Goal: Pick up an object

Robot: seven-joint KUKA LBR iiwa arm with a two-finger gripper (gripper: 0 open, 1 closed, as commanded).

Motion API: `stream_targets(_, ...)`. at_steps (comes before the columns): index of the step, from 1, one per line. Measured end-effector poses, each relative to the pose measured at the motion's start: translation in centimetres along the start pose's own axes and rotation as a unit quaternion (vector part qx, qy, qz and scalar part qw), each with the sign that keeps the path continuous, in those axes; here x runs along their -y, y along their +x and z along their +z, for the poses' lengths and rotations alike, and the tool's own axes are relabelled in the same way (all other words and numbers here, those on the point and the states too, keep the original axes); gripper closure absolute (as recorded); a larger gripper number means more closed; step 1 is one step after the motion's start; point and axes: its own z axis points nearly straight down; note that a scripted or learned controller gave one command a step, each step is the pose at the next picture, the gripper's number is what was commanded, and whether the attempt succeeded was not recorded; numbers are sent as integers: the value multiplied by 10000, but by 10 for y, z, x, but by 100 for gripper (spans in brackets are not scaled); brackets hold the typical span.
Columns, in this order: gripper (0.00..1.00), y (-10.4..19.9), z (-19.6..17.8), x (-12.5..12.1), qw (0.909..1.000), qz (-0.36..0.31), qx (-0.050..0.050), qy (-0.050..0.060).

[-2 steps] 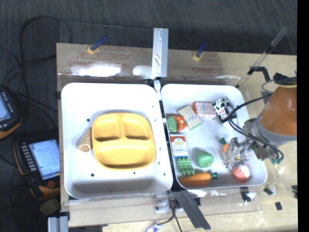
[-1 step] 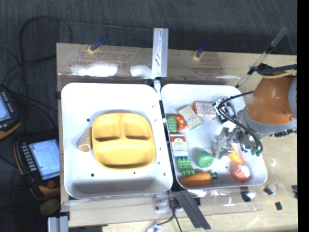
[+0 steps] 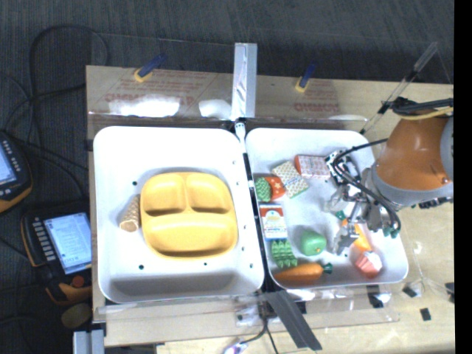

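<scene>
Over the right-hand bin [image 3: 383,268], toward its four o'clock corner, the gripper [image 3: 346,231] hangs low among the toys, its wiring and metal parts crowding the view so that the set of it cannot be told. Close around it lie a green pepper-like piece [image 3: 312,242] at nine o'clock, an orange-and-red piece [image 3: 366,257] at four o'clock, and a carrot [image 3: 301,273] at seven o'clock along the near wall. Nothing can be seen caught in the tool. The left bin [image 3: 110,161] carries a yellow divided tray [image 3: 189,212]. By the look of it, the step in hand is the descent onto a target. The next move calls for closing squarely on one piece, then lifting straight up.
</scene>
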Motion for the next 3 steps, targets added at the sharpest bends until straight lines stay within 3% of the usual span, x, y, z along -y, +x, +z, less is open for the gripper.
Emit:
stream_targets(1, 0, 40, -1, 7, 9967, 810, 25, -25)
stream_targets(2, 100, 39, -11, 6, 9968, 797, 22, -16)
stream_targets(3, 100, 0, -1, -50, 9927, 1204, -8, 16)
